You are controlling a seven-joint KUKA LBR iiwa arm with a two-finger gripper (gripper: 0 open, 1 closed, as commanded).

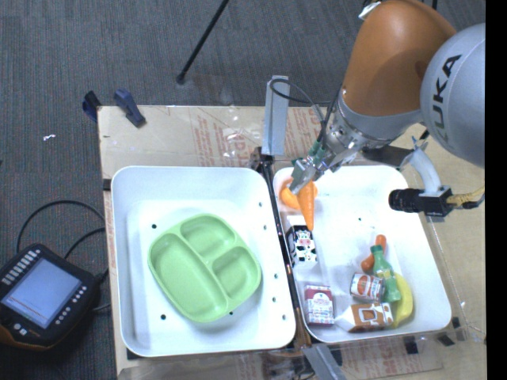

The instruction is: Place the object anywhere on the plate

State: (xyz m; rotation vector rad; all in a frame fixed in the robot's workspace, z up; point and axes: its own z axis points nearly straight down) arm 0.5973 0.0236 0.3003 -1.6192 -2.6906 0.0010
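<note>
The gripper sits low over the top of the carrot, its fingers down around the upper end — whether they are clamped on it or merely beside it, I cannot tell. The carrot lies in the right bin, close against the wall nearest the plate, which rests in the left bin. Its long axis runs roughly up-and-down in the view, narrow tip pointing toward the milk carton just below. A grip this near one end (a tapered one) could let it swing or slip free — likely short of the plate.
</note>
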